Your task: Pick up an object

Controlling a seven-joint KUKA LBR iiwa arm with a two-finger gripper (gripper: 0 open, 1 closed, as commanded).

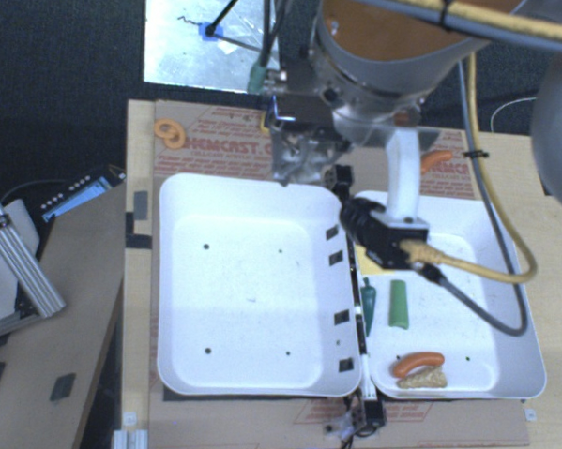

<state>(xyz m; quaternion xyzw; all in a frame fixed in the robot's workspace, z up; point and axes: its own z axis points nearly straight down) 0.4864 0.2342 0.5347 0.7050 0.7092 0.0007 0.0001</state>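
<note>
- Pincer: grey metal assembly hanging above the far rim of the left bin, near the corner where the two bins meet. Its state cannot be told from here, and nothing can be seen held in it.
- Arm: grey body with an orange band, reaching in from the right; a yellow hose and a dark cable trail from it across the right bin.
- Black fitting: sits over the inner far part of the right bin, where the hose joins it.
- Left bin: white and shallow, just below the pincer.
- Right bin: holds the candidate objects, all well apart from the pincer.
- Green stick: pale, lying lengthwise mid-bin.
- Dark green piece: close against the inner wall.
- Orange sausage: touching a tan crumbly piece at the near edge.
- Orange ring: on the desk, beyond the left bin.
- Risk: a descent from this spot would likely meet bare bin floor or the rim, so the try would come up empty.
- Risk: the trailing hose could sweep the green stick during a move across.
</note>
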